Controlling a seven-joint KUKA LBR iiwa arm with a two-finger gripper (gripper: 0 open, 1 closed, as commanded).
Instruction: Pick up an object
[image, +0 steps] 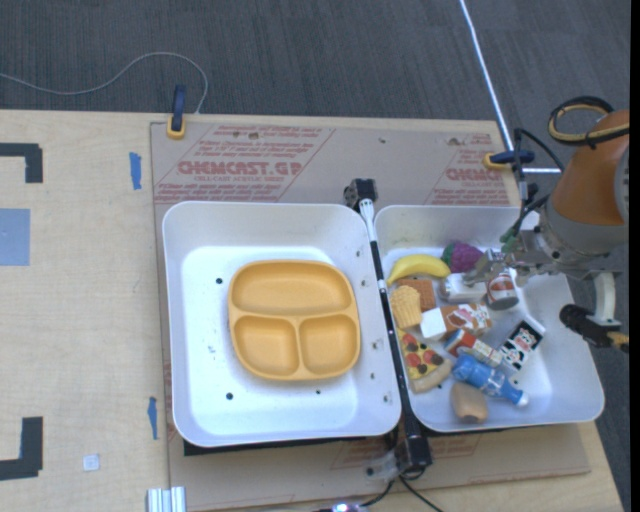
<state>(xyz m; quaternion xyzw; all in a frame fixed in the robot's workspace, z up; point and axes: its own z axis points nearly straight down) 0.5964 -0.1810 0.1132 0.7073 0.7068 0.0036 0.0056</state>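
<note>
The right bin holds a heap of small toy foods: a yellow banana, a purple piece, a waffle-like block, a pizza slice, a blue bottle, a tan lump, a black-and-white carton and a small brown-and-white can. My gripper reaches in from the right, low over the bin's upper middle, just above the can and right of the purple piece. The wrist hides how it stands on the can.
The left bin carries a yellow three-compartment plate. A black divider clamp sits between the bins at the back. Cables and a white rod run near the arm's base at the upper right.
</note>
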